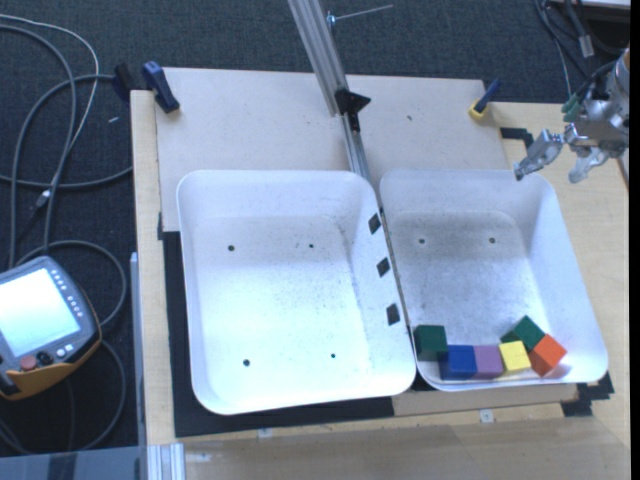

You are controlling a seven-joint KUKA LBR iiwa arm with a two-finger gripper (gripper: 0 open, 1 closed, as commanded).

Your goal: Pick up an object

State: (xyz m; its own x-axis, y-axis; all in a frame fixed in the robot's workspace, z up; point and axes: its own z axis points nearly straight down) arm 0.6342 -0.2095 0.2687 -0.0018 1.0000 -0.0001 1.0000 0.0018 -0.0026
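1. The bench [250, 118] carries two white bins, side by side.
2. Coloured blocks [490, 353] line the right bin's [570, 258] near edge.
3. The gripper [560, 160] hangs above its far right corner, jaws spread, holding nothing.

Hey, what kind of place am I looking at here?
Probably a robotics lab test bench: two white bins on a clamped board, a gripper reaching in, and a teach pendant among cables on the floor.
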